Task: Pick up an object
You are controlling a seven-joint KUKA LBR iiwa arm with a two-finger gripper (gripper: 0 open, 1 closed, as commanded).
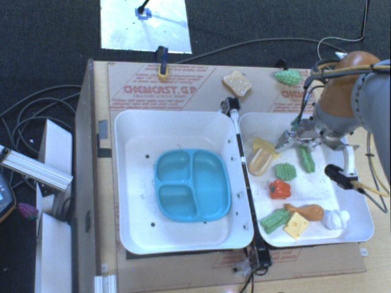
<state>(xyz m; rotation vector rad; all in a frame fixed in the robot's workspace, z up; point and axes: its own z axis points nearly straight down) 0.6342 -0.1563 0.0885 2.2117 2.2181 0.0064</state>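
While you watch the right bin: toys lie loose on its floor.
Green pepper (306, 159): upper part of the right bin (360, 224), just beside the jaws.
Jaws (297, 137): low over the bin's top edge; you cannot tell whether they are parted or closed.
Neighbours: yellow piece (261, 155), red tomato (279, 189), cheese wedge (297, 226).
Left bin (131, 163): holds a blue tray (192, 184).
Worktop (195, 90): bread slice (237, 83).

Left bin (131, 182): held one blue divided plate (192, 185). Right bin (360, 215): held a yellow piece (261, 154), green pickle (306, 159), green bumpy item (285, 171), red pepper (280, 189), drumstick (305, 211), cheese wedge (296, 226), green slab (275, 220), white lump (335, 219). Gripper (297, 137) sat low over the right bin's upper part, near the pickle. Bench (183, 90) behind carried a cracker (237, 83) and a green item (288, 76).
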